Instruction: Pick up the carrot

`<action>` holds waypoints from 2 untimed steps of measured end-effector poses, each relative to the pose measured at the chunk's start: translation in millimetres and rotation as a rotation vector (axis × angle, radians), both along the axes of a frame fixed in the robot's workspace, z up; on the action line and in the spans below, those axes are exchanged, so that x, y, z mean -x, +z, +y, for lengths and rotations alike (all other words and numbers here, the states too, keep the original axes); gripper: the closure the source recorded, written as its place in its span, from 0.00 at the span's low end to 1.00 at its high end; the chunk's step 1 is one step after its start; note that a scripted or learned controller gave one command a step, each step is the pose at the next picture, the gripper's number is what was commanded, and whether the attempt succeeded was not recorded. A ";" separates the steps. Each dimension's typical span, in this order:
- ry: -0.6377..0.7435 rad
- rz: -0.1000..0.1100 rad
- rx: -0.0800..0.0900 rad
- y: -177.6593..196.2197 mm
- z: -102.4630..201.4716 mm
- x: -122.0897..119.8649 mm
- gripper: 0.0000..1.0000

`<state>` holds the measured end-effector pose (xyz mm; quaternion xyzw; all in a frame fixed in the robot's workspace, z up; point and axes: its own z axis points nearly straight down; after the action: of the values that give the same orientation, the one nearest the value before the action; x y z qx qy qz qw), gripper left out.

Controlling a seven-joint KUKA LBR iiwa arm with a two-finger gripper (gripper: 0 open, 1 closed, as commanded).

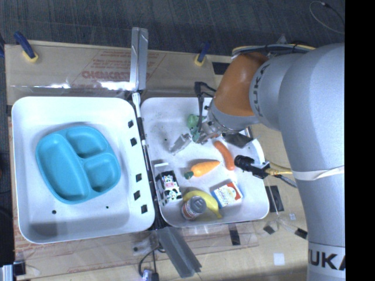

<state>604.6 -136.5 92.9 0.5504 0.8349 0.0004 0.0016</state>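
The carrot [204,168], orange with a small green top at its left end, lies flat in the middle of the right bin [153,115]. My gripper [183,141] hangs low over the bin's upper middle, up and to the left of the carrot and apart from it. Nothing can be seen held in it. The arm's orange band [237,92] and grey body cover the bin's right rim.
Just right of the carrot lies a red-orange sausage-like piece [224,154]. A green item [193,122] sits by the gripper. Along the front are a cow-print carton [170,187], a can with a banana [198,206] and a red-white box [227,193]. The left bin [23,174] holds a blue divided plate [77,163].
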 end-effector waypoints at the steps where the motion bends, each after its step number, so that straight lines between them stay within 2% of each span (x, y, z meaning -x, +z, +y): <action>1: -0.016 0.005 -0.002 -1.4 5.8 56.3 0.00; 2: 0.040 0.004 -0.002 -1.5 -11.5 116.7 0.00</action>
<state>487.9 -148.0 91.5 0.5337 0.8457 0.0002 -0.0007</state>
